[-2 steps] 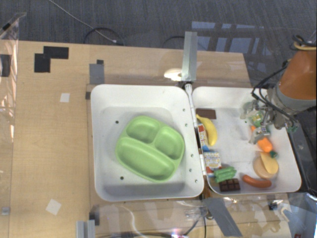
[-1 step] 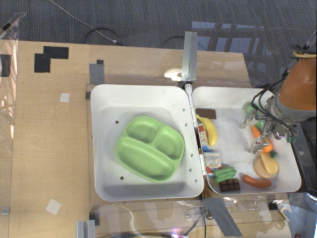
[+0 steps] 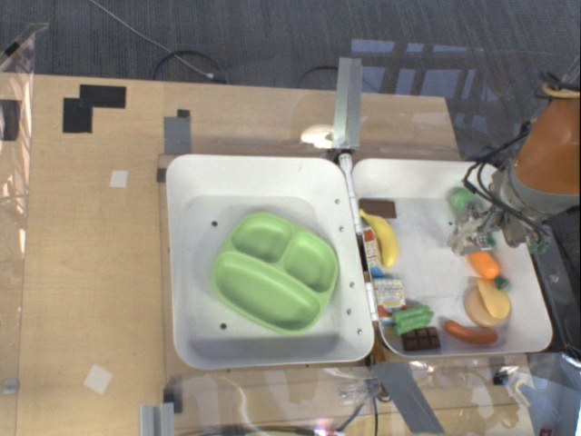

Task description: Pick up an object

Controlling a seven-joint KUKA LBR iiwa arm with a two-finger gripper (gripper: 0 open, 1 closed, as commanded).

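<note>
My gripper (image 3: 471, 232) hangs low over the right part of the right bin (image 3: 427, 243), under the arm's orange band. A small green object (image 3: 459, 198) lies just to its upper left, and an orange carrot (image 3: 485, 265) lies just below it. Whether anything is held is hidden by the wrist. Further left in this bin are a yellow banana (image 3: 385, 236) and a brown block (image 3: 379, 210). Near the front lie a tan rounded piece (image 3: 487, 304), a red sausage (image 3: 469, 333), a chocolate bar (image 3: 420, 339), a green item (image 3: 410, 317) and a small carton (image 3: 388, 291).
The left bin (image 3: 195, 334) holds a green divided plate (image 3: 275, 271). A metal post (image 3: 349, 98) stands behind the wall between the bins. Cables run from the arm at the right edge. Black marks sit on the wooden bench at the far left.
</note>
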